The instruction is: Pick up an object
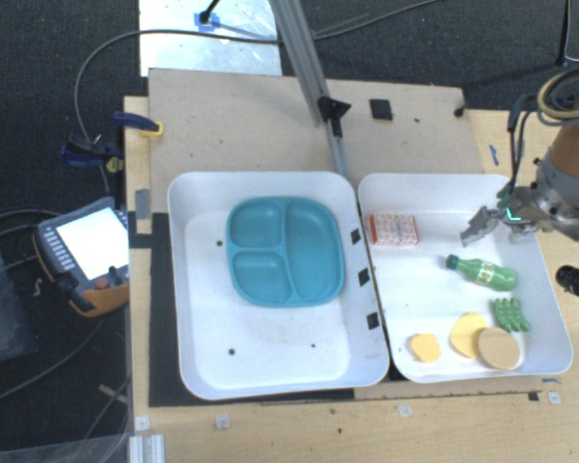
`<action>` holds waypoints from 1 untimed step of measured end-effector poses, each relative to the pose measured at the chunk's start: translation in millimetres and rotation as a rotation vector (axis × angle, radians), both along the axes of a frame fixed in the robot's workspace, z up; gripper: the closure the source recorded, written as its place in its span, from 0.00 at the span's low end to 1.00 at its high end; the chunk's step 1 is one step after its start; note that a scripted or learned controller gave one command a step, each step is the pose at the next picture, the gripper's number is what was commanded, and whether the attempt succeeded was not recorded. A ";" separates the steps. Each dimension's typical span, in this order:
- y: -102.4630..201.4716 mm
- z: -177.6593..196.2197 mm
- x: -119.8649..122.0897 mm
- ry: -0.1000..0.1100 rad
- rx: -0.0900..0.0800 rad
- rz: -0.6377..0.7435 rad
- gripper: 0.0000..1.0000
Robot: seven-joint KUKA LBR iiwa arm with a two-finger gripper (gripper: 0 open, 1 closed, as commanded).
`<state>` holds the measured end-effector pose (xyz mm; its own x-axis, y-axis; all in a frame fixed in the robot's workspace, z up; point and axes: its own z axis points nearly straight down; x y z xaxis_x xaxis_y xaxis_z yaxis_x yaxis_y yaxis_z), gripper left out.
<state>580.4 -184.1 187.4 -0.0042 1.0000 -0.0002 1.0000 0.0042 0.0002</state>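
- Camera view, general layout: two shallow white bins sit side by side on the bench. The left bin (198, 355) holds a blue divided plate (286, 250); the right bin (434, 193) holds the loose items offered for picking.
- Camera view, candidate items: a green bottle (482, 272) lies on its side near the middle of the right bin; a red-and-white box (394, 229) lies by the wall next to the left bin; a small green piece (510, 314), two yellow pieces (468, 336) (425, 348) and a tan round piece (500, 349) cluster along the near edge. All rest on the bin floor, so none is yet picked.
- Camera view, tool: the gripper (486, 222) reaches in from the right, with its fingers spread and nothing between them. It sits just up-view of the bottle, apart from it, which suggests the bottle is the likeliest target, approached open for a descent.
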 end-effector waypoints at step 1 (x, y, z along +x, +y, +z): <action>0.0 0.6 0.4 -0.002 0.000 0.000 0.00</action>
<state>580.8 -184.1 187.9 -0.0045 1.0000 -0.0007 1.0000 0.0045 0.0018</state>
